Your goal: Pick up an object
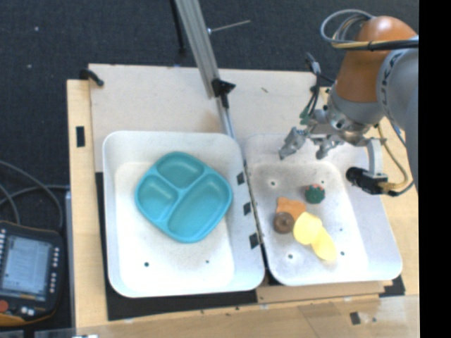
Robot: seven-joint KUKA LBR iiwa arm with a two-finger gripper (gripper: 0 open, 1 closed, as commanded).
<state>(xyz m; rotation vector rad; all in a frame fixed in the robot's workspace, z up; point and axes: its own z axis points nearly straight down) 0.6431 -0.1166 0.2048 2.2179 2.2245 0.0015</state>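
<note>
We are looking down on a pale wooden tabletop (151, 97) that is carrying two shallow white bins side by side. The left bin (127, 266) is holding a turquoise plate (184, 196) with three compartments, which is lying flat near the middle of it. The right bin (366, 241) is holding the small things. A grey arm (394, 69) with an orange band is reaching in from the right, and its gripper (309, 144) is hanging over the far edge of the right bin. Its two fingers are standing apart, so the gripper is open, and we are seeing nothing between them.

A metal pole (201, 48) is rising at a slant from the far side, between the bins. In the right bin a yellow object (314, 234) is lying nearest to us. An orange piece (292, 205) is lying just beside it, on the far left side. A small brown ring (283, 222) is touching the orange piece. A dark green round object (314, 193) is lying a little farther away, apart from the others and near the gripper.
</note>
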